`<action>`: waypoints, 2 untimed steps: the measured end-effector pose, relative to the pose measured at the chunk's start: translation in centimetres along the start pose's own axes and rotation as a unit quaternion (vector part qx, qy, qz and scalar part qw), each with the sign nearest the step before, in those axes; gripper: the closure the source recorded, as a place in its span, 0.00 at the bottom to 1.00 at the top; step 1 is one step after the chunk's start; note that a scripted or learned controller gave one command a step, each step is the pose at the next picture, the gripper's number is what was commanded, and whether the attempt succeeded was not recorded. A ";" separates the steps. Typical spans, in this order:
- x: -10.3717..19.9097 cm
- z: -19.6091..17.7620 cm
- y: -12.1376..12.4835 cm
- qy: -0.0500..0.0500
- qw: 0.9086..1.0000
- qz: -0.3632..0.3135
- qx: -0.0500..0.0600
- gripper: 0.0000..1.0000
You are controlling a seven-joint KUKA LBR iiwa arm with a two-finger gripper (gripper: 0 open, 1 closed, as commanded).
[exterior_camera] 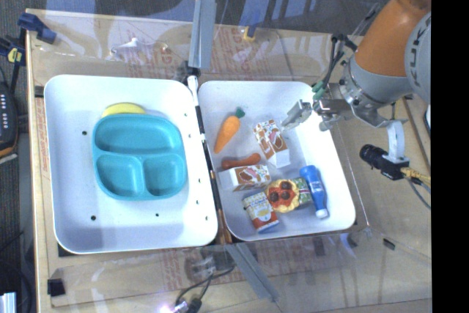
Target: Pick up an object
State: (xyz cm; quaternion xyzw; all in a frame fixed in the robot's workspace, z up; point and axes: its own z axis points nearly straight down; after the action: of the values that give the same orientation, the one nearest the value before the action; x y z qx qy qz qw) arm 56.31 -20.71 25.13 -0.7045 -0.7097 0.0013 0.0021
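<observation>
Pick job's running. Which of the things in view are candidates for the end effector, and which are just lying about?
In play, right bin: carrot, carton, blue bottle, pizza toy, end effector over them.

Lying about, left bin: blue divided tray, yellow item behind it.

Grey arm [385,80], orange band above wrist, small green marking near metallic pincer [297,116].

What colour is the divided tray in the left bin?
Turquoise blue tray; seen in the camera view.
</observation>
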 end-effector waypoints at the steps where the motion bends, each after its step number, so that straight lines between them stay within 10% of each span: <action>1: 0.0 13.7 4.0 0.000 1.000 0.000 0.000 0.00; 2: 0.1 12.7 4.1 0.001 1.000 -0.002 0.001 1.00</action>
State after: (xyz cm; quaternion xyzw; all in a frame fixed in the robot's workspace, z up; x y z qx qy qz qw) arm 60.33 -20.54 12.41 -0.7032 -0.7110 0.0013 0.0031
